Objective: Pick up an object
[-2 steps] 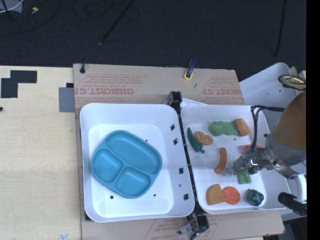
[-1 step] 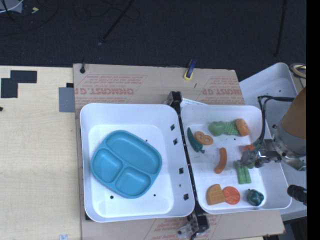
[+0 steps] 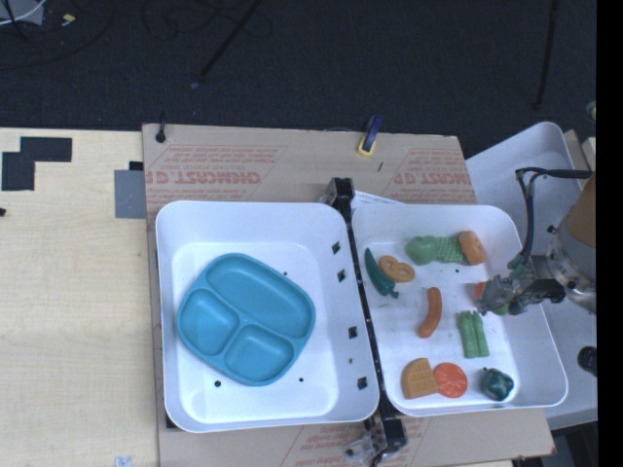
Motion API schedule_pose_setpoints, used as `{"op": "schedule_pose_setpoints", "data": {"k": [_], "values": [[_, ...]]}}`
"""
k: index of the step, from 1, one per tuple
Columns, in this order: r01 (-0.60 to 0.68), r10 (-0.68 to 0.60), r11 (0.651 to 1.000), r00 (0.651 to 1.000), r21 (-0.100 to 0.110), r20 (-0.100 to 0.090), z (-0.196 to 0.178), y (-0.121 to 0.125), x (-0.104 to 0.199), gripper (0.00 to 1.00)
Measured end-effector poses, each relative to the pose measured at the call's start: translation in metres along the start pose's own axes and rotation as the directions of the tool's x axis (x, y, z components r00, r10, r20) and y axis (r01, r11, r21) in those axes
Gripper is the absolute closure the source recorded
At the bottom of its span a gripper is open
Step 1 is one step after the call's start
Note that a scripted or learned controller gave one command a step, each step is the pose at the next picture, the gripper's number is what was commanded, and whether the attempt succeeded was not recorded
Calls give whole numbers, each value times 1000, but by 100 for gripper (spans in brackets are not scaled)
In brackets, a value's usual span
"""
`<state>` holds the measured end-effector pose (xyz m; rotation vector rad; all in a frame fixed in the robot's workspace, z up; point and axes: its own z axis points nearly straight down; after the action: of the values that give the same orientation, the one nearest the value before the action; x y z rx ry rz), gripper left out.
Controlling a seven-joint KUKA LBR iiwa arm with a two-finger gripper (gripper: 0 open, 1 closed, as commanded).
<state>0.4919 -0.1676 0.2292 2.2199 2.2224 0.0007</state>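
Now gripper (image 3: 496, 298) above green beans (image 3: 473, 335) (right bin (image 3: 545, 358)); touching nothing.

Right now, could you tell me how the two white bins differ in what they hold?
The left bin holds one large thing, a blue divided plate lying flat, while the right bin holds many small toy foods, among them an orange sausage, a green bundle and a red round piece. The tool hangs over the right bin's right side, not over the left bin. Both bins are shallow, white and set side by side.
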Motion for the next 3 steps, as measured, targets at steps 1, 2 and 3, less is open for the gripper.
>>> {"op": "schedule_pose_setpoints", "data": {"k": [1,2,3], "values": [[3,-3,1000,1000,2,-1,-6,32,41,100],[2,-2,1000,1000,1,-1,-11,69,72,100],[1,-1,1000,1000,2,0,9,105,105,100]]}}
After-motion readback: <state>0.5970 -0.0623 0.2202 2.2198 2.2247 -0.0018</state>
